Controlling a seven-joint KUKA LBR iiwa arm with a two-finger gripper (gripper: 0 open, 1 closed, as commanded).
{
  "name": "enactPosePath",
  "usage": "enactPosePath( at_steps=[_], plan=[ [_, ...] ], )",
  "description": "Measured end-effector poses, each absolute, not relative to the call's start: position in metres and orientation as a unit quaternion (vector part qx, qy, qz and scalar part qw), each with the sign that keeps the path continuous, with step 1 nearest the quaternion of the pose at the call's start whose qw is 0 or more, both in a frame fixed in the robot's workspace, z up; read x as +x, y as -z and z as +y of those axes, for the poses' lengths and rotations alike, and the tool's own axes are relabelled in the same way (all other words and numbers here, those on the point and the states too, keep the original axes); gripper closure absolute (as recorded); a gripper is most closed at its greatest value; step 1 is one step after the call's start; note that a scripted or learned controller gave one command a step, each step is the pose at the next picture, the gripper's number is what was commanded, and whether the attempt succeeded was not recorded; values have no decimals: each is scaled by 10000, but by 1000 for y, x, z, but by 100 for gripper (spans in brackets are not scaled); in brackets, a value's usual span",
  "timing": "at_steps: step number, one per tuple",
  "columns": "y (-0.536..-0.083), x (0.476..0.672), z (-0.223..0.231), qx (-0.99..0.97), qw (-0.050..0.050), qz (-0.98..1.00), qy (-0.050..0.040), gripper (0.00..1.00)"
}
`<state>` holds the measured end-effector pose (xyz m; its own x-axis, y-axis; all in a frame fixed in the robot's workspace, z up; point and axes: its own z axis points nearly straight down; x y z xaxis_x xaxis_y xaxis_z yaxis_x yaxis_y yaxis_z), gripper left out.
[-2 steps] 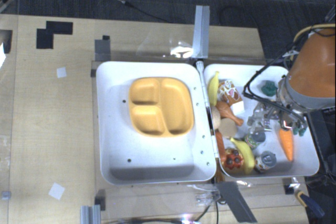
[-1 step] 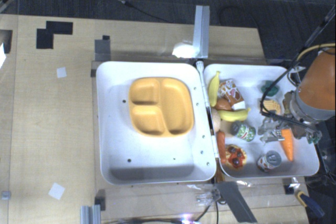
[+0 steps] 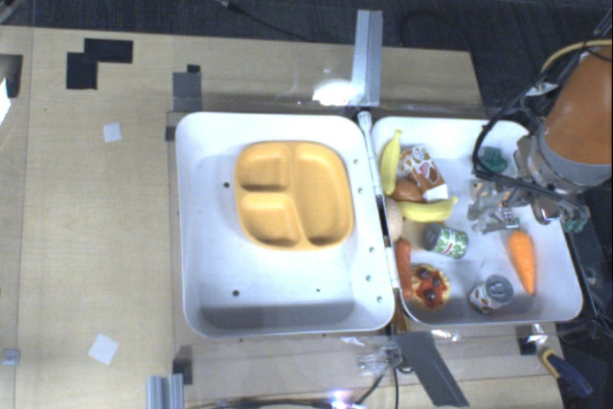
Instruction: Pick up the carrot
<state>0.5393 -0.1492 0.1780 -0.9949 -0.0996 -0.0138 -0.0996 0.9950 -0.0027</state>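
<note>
Orange and tapered, the carrot (image 3: 522, 261) is lying near the right wall of the right bin (image 3: 573, 306), its thin tip pointing toward the bin's near edge. We are seeing the gripper (image 3: 491, 209) hovering just beside the carrot's thick end, up and to its left, and we cannot tell how its jaws are standing. Sharing that bin are two bananas (image 3: 390, 162), a green can (image 3: 447, 241) on its side, a grey can (image 3: 492, 292) and a pizza slice (image 3: 427, 285). We are also noticing a yellow divided plate (image 3: 292, 193) sitting in the left bin (image 3: 206, 302).
</note>
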Motion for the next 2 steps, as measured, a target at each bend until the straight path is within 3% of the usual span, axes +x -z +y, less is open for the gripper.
enactPosePath(
  at_steps=[1,2],
  plan=[
    [-90,513,-198,-2047,67,9788,21,100],
    [-192,518,-201,-2175,87,9760,46,100]
  ],
)
